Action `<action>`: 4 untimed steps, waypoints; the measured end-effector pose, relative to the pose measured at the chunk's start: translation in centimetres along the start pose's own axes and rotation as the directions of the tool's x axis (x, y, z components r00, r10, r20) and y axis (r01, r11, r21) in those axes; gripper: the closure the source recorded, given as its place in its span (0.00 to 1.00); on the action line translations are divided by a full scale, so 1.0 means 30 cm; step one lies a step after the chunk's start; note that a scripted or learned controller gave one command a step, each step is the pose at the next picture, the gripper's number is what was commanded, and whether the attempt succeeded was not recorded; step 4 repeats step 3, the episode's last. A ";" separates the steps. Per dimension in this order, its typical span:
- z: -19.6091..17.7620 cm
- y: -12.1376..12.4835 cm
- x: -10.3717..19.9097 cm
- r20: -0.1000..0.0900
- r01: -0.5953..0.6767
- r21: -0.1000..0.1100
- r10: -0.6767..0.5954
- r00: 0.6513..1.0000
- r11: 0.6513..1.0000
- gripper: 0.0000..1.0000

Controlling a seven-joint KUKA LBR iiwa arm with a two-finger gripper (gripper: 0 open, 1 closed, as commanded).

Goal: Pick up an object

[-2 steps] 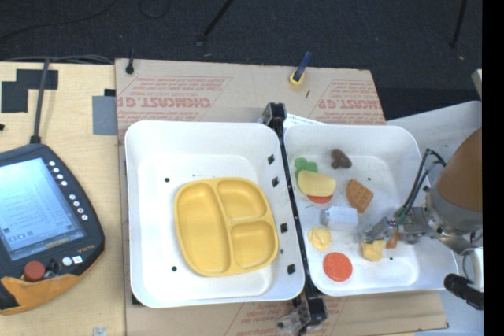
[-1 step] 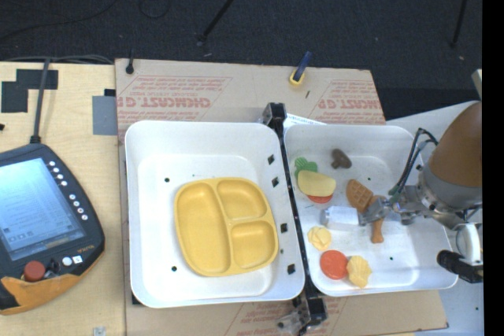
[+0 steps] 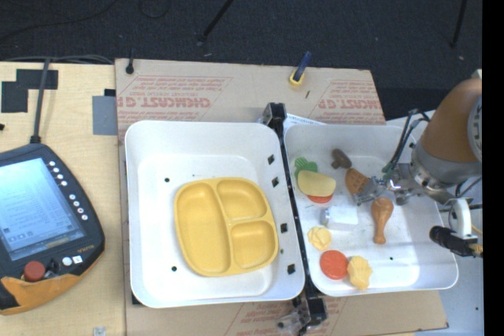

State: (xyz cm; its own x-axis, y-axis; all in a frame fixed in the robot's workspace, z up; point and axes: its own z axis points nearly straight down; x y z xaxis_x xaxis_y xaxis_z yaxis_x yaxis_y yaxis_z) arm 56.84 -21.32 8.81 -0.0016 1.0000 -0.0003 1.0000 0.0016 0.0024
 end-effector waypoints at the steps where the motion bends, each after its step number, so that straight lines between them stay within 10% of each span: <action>1: -0.032 -0.008 -0.003 -0.002 -0.004 0.004 0.004 1.000 1.000 1.00; 2: -0.444 0.118 0.225 -0.001 0.006 -0.011 -0.006 1.000 1.000 1.00; 3: -0.817 0.068 0.482 -0.003 0.006 -0.008 -0.006 1.000 1.000 1.00; 4: -0.817 0.068 0.482 -0.003 0.006 -0.008 -0.006 1.000 1.000 1.00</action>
